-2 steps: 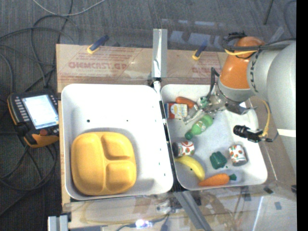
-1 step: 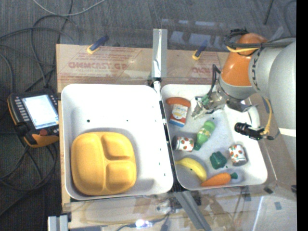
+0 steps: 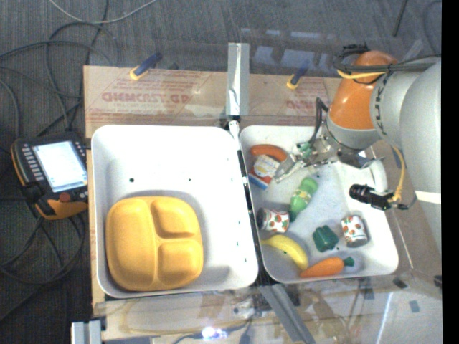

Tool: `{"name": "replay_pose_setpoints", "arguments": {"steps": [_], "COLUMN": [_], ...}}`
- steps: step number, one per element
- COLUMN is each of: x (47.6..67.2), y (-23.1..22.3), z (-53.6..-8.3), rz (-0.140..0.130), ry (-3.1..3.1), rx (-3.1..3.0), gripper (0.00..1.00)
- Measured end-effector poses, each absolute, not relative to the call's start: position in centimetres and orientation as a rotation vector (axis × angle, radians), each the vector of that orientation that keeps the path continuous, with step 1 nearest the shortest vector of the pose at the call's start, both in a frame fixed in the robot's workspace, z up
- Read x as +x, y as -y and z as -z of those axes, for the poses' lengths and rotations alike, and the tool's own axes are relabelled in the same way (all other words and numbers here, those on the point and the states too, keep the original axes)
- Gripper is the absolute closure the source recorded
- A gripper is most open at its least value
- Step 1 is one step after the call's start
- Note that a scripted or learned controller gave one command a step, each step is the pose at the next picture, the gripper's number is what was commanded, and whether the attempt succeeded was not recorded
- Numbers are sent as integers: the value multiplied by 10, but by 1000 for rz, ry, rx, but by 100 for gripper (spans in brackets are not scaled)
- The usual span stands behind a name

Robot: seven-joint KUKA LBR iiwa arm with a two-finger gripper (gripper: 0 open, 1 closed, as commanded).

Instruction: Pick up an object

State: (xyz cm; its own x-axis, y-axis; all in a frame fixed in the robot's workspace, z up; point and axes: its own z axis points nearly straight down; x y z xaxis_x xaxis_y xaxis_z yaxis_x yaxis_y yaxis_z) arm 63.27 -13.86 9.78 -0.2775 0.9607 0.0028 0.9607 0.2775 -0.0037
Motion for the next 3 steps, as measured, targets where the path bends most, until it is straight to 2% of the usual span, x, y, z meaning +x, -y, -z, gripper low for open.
{"name": "replay_pose_setpoints", "arguments": {"steps": [1,2,3], "x": [597,599,599], "y": [164,163,163], "z": [-90,-100,-100], "rz": [8,13,13], "ry": [2563,2565,2565], "rx": [-1836,-1838,-1838], "gripper": [0,100,0]}}
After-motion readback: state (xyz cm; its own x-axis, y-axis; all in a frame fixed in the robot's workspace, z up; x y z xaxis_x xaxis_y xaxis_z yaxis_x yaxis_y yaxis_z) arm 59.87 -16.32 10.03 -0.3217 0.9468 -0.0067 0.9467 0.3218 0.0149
